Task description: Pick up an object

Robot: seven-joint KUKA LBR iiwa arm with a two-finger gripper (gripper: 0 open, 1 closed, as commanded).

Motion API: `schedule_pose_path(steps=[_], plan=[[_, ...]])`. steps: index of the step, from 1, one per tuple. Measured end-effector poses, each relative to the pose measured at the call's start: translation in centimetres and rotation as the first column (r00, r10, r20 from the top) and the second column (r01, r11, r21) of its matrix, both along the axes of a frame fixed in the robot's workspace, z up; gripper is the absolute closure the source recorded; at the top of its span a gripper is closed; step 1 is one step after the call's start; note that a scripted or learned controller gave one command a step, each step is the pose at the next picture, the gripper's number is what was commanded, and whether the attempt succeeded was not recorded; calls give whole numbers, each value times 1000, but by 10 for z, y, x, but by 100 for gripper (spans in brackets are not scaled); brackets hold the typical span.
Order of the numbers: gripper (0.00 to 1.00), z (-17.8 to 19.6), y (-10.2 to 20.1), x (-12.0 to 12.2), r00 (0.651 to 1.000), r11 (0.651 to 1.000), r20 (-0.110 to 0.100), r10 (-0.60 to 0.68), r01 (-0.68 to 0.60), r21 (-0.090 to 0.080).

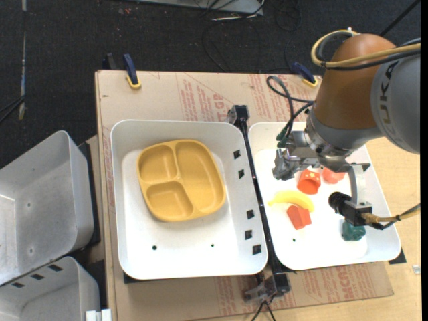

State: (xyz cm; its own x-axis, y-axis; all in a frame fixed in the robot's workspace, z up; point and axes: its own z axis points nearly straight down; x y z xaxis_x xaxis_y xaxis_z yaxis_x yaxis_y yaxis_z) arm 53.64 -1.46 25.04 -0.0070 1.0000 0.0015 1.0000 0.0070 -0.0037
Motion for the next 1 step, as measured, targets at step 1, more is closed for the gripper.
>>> schedule_pose_path(steps=[1], plan=[[100, -17, 48, -12, 1000, 1000, 0, 1, -1, 0]])
